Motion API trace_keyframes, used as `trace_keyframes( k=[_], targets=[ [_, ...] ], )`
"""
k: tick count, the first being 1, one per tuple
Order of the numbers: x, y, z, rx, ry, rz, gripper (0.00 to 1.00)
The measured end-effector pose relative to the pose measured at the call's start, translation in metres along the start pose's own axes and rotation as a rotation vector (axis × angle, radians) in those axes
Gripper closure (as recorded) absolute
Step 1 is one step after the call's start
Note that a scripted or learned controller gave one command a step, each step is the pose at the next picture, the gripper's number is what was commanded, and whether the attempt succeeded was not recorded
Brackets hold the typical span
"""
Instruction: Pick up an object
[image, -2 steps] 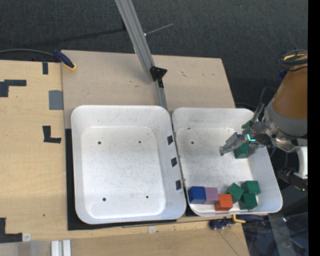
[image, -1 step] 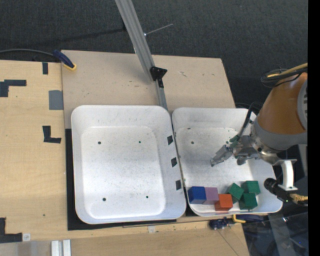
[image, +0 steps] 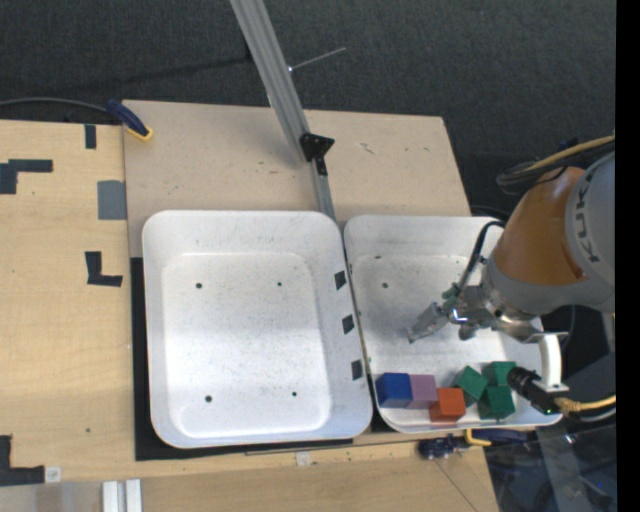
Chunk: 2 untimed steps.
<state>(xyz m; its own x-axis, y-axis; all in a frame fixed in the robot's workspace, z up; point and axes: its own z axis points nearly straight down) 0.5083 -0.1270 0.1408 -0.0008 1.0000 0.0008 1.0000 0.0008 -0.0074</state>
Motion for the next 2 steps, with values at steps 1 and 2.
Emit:
trace_keyframes(
  k=[1,2],
  targets=[
    [0.000,-0.001,0.051,-0.004,-0.001,0.000,0.00],
    [0.002,-0.001,0.040,-0.003,0.001,-0.002,1.00]
  ],
)
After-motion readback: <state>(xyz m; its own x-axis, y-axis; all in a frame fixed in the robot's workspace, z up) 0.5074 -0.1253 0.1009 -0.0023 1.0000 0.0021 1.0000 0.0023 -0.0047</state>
